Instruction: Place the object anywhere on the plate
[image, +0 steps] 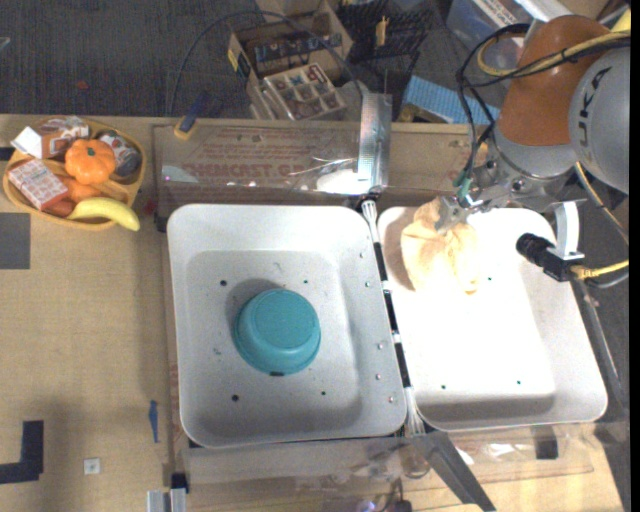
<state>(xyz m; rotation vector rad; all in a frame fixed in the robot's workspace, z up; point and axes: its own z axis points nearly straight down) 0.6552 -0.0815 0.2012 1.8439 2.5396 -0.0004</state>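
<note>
Cream-coloured and crumpled, a soft cloth-like object (440, 250) hangs bunched in the upper left part of the right bin (520, 390), its top gathered into a peak. That peak sits between the fingers of the gripper (463, 203), which close narrowly on it, so the arm appears to hold the object by its top. Whether the lower folds touch the bin floor cannot be told. The grey arm (600, 90) with its orange band (545, 60) enters from the upper right of the frame, with yellow and black cables looping around it.

In the left bin (200, 240) a teal plate (279, 331) lies slightly below the middle, well apart from the object and separated from it by the rims where the two bins meet. At the upper left of the frame, a yellow basket (30, 195) on the wooden bench holds toy food, including an orange pumpkin (90, 160) and a banana (105, 211).
</note>
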